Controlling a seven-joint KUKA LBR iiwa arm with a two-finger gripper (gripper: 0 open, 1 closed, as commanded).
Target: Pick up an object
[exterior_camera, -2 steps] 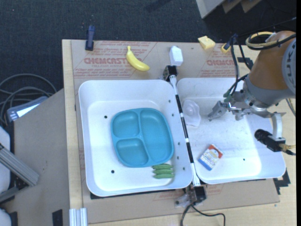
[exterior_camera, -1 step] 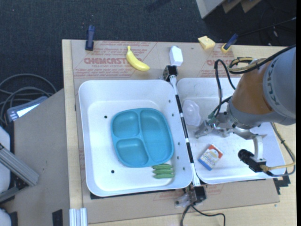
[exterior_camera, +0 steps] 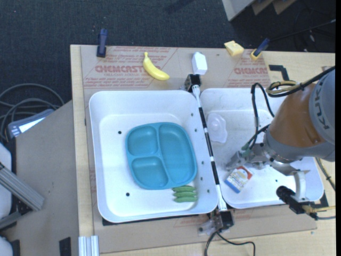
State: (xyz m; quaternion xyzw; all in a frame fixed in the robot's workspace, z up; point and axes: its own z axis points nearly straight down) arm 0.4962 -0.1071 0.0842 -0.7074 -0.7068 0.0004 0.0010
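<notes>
In the right bin (exterior_camera: pixel 266 193) a small white packet with red and blue print (exterior_camera: pixel 238 178) lies near the front left. My gripper (exterior_camera: pixel 240 161) reaches in from the right and hovers just above the packet's upper edge, low over the bin floor. Nothing is visibly between it and the packet. A clear plastic cup (exterior_camera: pixel 216 128) lies further back against the bin's left wall. The left bin (exterior_camera: pixel 106 143) holds a blue divided plate (exterior_camera: pixel 160 154) and a green pea pod (exterior_camera: pixel 184 193) at the plate's front right corner.
On the bench behind the bins lie a yellow banana (exterior_camera: pixel 154 68), a white block (exterior_camera: pixel 199 63), a yellow chunk (exterior_camera: pixel 233 48) and two blue clips (exterior_camera: pixel 101 41) (exterior_camera: pixel 259 48). The divider between the bins (exterior_camera: pixel 205 143) runs just left of the gripper.
</notes>
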